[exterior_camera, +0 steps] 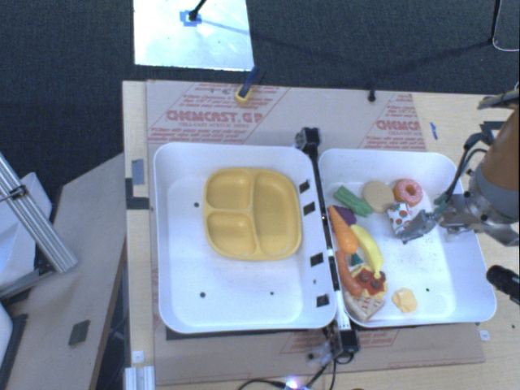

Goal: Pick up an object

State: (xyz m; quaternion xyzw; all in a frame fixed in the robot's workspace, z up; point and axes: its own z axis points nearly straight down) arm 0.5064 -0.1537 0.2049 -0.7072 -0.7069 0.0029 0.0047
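Observation:
The right bin (455, 283) holds several toy foods. A pink donut (407, 191) and a tan cookie (377, 194) lie at the back, with a green piece (352, 200) and a purple piece (345, 215) to their left. An orange carrot (344, 236), a yellow banana (369, 249), a red sausage (355, 279) and a pizza slice (367, 303) line the left wall. A yellow chunk (404, 300) rests near the front. My gripper (416, 227) is low in the bin's middle, right against a small white multicoloured object (399, 215). Whether it holds that object is unclear.
The left bin (179, 299) carries a yellow divided plate (250, 213). The grey arm (491, 197) with its cables comes in over the right bin's right wall. A metal sheet (193, 23) lies beyond the bench, and a rail (32, 218) stands at the left.

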